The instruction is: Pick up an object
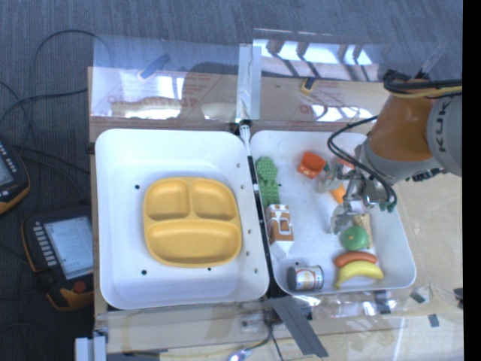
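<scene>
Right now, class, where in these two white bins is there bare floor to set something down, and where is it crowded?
Left bin: bare white floor rings the yellow divided plate, widest along its top. Right bin: a bare patch lies between the brown-and-white carton and the gripper. The near corner is crowded with silver can, yellow banana and green round toy.

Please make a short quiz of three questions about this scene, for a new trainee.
1. True or false: the yellow divided plate lies in the left bin.
2. Which lies nearest the gripper? A) tin can B) green round object C) banana
3. Fill in: the long green bumpy object lies along the right bin's ____ wall.

Key: 1 true; 2 B; 3 left.
</scene>
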Robot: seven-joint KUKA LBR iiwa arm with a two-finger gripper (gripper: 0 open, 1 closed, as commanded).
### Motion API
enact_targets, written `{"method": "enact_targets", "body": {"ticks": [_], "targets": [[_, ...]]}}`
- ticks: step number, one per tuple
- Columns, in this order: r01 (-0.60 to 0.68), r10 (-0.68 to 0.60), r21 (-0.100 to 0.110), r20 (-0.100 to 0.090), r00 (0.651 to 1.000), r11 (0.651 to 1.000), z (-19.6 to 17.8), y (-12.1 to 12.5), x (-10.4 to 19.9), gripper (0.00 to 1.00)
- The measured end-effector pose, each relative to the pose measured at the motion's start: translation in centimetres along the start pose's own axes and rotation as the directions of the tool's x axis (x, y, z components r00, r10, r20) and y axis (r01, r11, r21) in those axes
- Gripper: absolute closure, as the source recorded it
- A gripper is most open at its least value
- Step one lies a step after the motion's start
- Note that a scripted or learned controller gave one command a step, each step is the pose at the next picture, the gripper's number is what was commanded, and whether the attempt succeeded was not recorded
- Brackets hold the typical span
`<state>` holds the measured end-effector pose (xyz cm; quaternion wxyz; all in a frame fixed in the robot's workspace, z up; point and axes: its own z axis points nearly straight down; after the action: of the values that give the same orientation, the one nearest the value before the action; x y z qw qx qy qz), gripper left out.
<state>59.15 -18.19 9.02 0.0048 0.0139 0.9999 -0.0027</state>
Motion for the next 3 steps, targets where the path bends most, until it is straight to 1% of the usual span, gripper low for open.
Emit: {"method": "enact_targets", "body": {"ticks": [1, 2, 3], "targets": [[0.119, -0.119, -0.001, 0.001, 0.993, 0.993, 0.0, -0.3, -1.6, 0.0], [0.119, -0.119, 0.004, 0.008, 0.993, 0.993, -1.2, -0.2, -1.8, 1.0], [0.019, -0.019, -0.006, -0.003, 1.0, 1.0, -13.9, 6.4, -7.8, 1.0]]}}
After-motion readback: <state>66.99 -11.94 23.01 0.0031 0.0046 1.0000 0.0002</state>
